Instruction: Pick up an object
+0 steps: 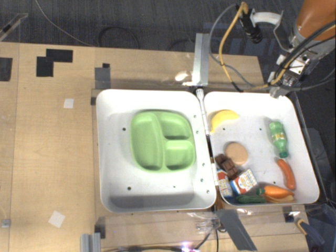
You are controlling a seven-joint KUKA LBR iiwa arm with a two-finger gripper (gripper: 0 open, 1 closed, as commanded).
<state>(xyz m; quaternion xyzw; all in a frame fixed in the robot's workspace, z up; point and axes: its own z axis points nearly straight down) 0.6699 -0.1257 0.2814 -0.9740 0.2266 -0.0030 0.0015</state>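
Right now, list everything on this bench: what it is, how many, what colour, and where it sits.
bins: two, white, side by side on the bench
divided tray: one, light green, middle of the left bin
banana: one, yellow, right bin, upper left
round disc: one, tan, right bin, centre
bottle: one, green, right bin, right side
sausage: one, orange-red, below the bottle
carrot: one, orange, right bin, bottom edge
brown block: one, dark brown, below the disc
small cartons: a cluster, red and white, bottom left of the right bin
arm: one, orange band, top right corner
gripper: one, dark, over the right bin's top right rim
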